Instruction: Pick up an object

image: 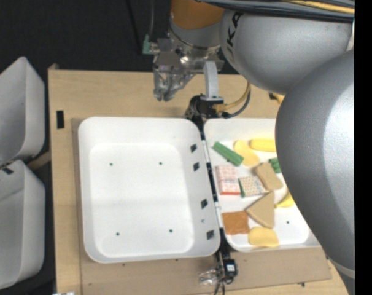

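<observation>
Above the back rim of the left bin point(88, 165), in the camera view, the gripper point(166, 92) hung over bare bench point(112, 94), well apart from every object; nothing sat between its fingers, though whether they stood wide or narrow could not be told from this slant. The arm point(284, 35) swept in from the right and hid a good part of the right bin point(296, 238).

All the candidates for picking lay in that right bin: a green block point(228, 153) near the divider, a printed packet point(227, 180) below it, a brown square point(236, 222) toward the front, a tan wedge point(262, 211) beside it, and yellow pieces point(264, 237) at the front and back.

The likely trouble, as I judged it, was twofold. The objects were crowded and some touched or overlapped, so a descent onto the wedge or packet could catch a neighbour or pinch an edge and slip. Those nearest the divider also left little room for a finger against the wall. And the gripper was hanging on the wrong side, so a straight drop would have closed on nothing.
</observation>
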You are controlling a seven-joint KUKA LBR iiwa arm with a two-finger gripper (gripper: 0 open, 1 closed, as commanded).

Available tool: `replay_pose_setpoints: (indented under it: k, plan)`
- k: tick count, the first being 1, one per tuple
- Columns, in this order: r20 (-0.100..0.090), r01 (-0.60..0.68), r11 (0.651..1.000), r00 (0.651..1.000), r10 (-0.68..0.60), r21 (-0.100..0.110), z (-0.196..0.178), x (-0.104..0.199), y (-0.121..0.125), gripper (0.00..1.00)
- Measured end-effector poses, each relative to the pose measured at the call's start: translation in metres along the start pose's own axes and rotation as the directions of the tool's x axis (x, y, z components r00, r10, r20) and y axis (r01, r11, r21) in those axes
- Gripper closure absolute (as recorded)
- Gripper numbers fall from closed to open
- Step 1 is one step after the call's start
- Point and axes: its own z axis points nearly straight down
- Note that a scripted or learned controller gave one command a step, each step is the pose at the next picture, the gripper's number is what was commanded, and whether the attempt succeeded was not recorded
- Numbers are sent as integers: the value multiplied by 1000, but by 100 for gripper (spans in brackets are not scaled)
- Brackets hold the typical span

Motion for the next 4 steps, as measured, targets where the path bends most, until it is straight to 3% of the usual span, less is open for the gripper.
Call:
replay_pose_setpoints:
  k: [1,2,3,4]
  plan:
    - [-10,6,999,1000,-6,-34,-151,19,5,100]
    - [-4,-5,1000,1000,5,-28,-219,-65,-51,100]
    - [-1,-9,1000,1000,9,-8,-126,-178,-38,100]
    - [-2,-1,1000,1000,1,-25,-186,-192,-5,100]
